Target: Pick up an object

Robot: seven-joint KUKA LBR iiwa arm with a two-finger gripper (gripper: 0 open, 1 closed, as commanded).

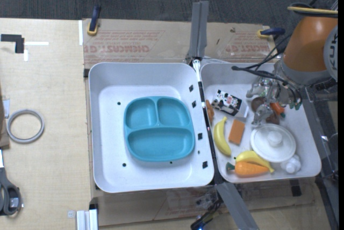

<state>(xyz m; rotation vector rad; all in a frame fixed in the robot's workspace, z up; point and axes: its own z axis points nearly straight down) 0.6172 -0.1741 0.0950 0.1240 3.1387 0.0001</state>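
My gripper (264, 104) hangs low over the back of the right bin (312, 137), reaching in from the right under the orange band of the arm (307, 43). A small reddish-brown object (260, 102) and an orange-red piece (277, 108) lie right at the gripper; I cannot tell whether either is held. Just in front sits a round white lid (273, 142). To its left are an orange block (236, 131), a yellow banana (220, 136) and a black-and-white spotted item (227, 101). A carrot (251, 169) and a yellow fruit (252, 157) lie at the front.
The left bin (102, 132) holds a teal divided plate (159, 128). A small white object (292, 165) sits in the right bin's front right corner. A grey tape ring (23, 126) and scissors (8, 196) lie on the bench at the left.
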